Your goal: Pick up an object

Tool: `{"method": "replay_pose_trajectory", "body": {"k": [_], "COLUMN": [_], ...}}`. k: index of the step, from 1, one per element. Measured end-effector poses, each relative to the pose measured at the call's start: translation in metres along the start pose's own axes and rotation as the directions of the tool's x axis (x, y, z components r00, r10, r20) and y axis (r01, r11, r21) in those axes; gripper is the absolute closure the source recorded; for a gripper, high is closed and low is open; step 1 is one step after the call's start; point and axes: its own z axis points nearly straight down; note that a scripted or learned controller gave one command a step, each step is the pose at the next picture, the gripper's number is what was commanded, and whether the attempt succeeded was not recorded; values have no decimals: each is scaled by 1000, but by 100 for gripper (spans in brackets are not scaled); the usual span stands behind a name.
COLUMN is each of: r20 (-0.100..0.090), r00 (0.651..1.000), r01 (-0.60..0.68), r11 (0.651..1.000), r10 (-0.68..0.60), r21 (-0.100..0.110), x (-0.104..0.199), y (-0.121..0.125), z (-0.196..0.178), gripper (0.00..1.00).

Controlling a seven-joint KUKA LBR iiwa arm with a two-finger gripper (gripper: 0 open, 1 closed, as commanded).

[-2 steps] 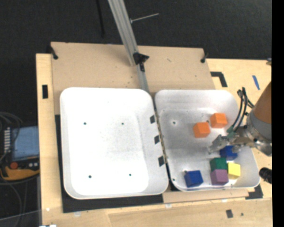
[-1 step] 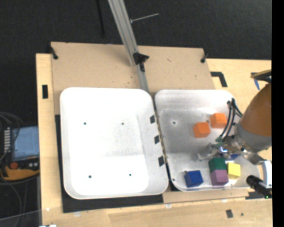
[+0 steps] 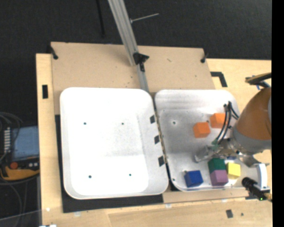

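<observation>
Your gripper (image 3: pixel 217 154) hangs low in the right bin (image 3: pixel 180 103), just above the green block (image 3: pixel 217 164); you cannot tell its grip. Purple block (image 3: pixel 219 177), yellow block (image 3: pixel 233 169) and blue block (image 3: pixel 193 178) sit close by.

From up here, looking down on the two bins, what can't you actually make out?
- Gripper: its fingers are hidden in the clutter of wrist and cables, so open or shut is unclear.
- Green block: partly covered by the gripper; contact cannot be judged.
- Second orange block: partly hidden behind black cables.
- Arm: cut off at the camera view's right.
- Yellow block: its far side is hidden under the wrist.
</observation>
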Motion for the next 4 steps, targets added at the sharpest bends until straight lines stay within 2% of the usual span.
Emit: {"method": "replay_pose_trajectory", "body": {"k": [1, 2, 3, 4], "r20": [-1, -1, 0, 0], "r00": [1000, 1000, 1000, 1000], "r01": [-8, 6, 6, 8], "r11": [1000, 1000, 1000, 1000], "r10": [8, -6, -6, -8], "r21": [-6, 0, -1, -1], "x": [0, 2, -5, -5], "y": [2, 2, 12, 8], "z": [-11, -55, -110, -156], "gripper": [100, 100, 100, 100]}}
